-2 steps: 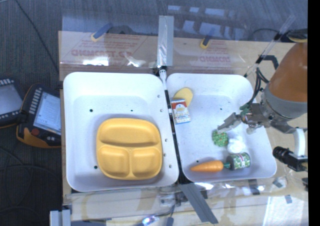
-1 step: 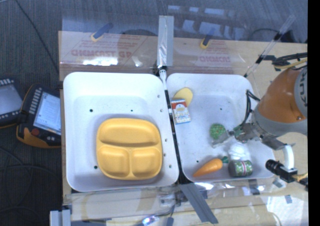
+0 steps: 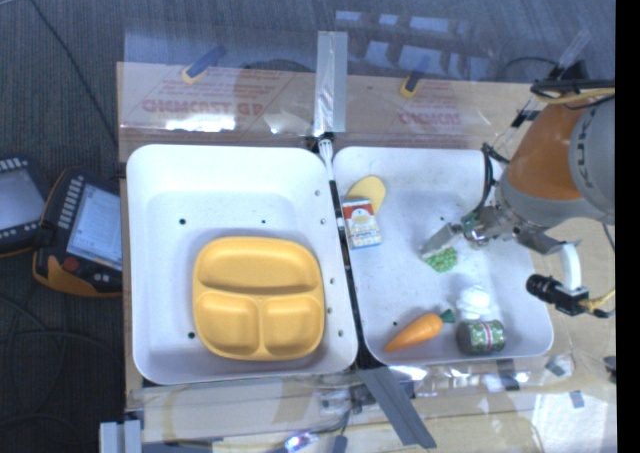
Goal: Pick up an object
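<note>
My gripper reaches into the right bin from the right, below the grey wrist with its orange band. It hangs just above a small green object near the bin's middle. Nothing shows as held. An orange carrot lies at the bin's front. Beside it a green can lies on its side, with a white lump just behind it. A red and white box and a yellow piece rest against the bin's left wall.
The left bin holds a yellow divided plate. A taped cardboard sheet lies behind both bins. A teach pendant sits on the floor at the far left. A black cable fitting hangs off the arm over the right rim.
</note>
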Tool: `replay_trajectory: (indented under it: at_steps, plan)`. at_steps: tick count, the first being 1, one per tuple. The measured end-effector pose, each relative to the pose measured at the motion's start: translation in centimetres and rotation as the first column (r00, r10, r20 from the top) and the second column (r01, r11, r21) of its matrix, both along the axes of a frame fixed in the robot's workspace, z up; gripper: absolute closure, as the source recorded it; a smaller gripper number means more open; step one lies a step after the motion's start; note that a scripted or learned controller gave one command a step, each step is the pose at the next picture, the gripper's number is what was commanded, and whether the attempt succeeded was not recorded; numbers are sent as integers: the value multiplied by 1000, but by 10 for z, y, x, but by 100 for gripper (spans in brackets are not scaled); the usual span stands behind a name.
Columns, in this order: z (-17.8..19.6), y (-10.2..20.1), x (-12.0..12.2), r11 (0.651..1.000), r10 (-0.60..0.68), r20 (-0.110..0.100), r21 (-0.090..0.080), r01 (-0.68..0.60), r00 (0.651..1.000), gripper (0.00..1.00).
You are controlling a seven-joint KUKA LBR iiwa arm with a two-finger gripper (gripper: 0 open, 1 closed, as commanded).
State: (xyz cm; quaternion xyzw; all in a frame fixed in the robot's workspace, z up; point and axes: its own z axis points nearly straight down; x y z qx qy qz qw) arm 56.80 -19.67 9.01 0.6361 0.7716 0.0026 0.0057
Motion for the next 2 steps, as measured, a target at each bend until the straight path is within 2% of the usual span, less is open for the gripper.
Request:
replay_trajectory:
  at_steps: [1, 2]
  plan:
    - [9, 2, 0, 1000, 1, -2, 4, -1, 1000, 100]
    - [114, 47, 35, 997, -72, -16, 2, 72, 997, 100]
